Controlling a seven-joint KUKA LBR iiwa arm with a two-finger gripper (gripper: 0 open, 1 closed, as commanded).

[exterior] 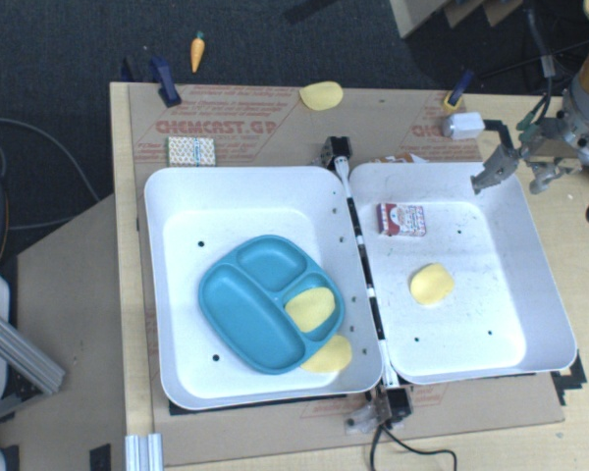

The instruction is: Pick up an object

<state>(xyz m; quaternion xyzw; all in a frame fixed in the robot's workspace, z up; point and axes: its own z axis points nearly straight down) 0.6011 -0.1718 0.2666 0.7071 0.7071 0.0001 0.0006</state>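
The right bin (pixel 530 292) holds a red and white packet (pixel 401 220) near its back left and a round yellow piece (pixel 431 285) in its middle. My gripper (pixel 517 177) hangs over that bin's back right corner, well to the right of the packet. Its two fingers are spread apart and open, with nothing between them. In the left bin (pixel 177 214) lies a blue divided plate (pixel 255 307) with a yellow piece (pixel 311 307) in one compartment. Another yellow piece (pixel 327 356) rests against the plate's front edge.
On the board behind the bins lie a yellow lump (pixel 321 95), a small patterned packet (pixel 190 150), a white block (pixel 464 125) and two blue clips (pixel 164 81) (pixel 457 88). A toy carrot (pixel 197 52) lies on the dark floor beyond.
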